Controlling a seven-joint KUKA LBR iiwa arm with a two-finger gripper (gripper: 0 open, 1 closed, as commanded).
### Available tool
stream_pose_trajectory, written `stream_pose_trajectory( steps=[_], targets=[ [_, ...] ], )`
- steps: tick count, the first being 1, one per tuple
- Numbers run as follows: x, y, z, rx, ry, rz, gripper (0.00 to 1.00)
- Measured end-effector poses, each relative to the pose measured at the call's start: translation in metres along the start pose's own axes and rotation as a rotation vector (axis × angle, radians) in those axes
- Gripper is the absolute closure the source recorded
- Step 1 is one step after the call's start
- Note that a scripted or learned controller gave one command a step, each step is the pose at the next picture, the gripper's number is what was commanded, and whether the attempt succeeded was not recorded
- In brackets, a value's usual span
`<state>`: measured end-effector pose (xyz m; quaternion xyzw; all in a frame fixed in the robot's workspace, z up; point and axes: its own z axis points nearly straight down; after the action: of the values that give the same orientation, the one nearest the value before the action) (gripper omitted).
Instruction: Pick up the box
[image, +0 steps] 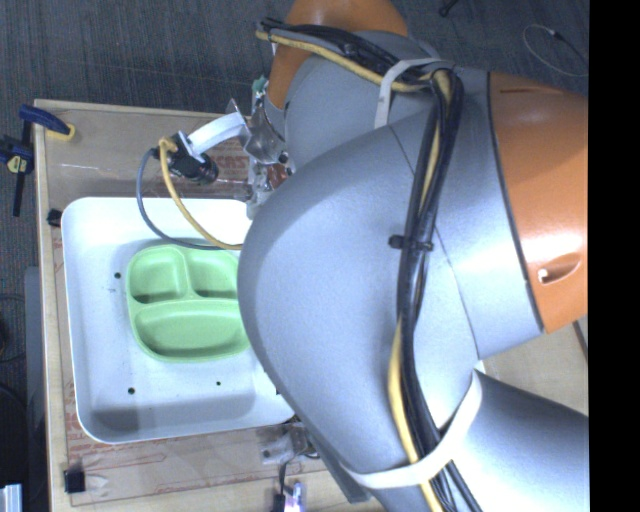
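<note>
Green divided tray (190, 300), one, in one white bin (90, 300), one grey arm (400, 300)

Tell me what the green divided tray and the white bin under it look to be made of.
Green tray: probably moulded plastic, matte to satin; its colour is even and its compartment edges are soft and rounded. White bin: probably smooth plastic, slightly glossy; it has rounded corners, curved walls and faint sheen, though painted metal can't be ruled out.
</note>
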<state>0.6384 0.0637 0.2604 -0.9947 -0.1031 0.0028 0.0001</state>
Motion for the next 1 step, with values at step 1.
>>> stream_pose_trajectory(
  steps=[1],
  targets=[
    [0.0002,-0.0013,-0.0099,0.001,-0.002,-0.005,1.0]
  ],
)
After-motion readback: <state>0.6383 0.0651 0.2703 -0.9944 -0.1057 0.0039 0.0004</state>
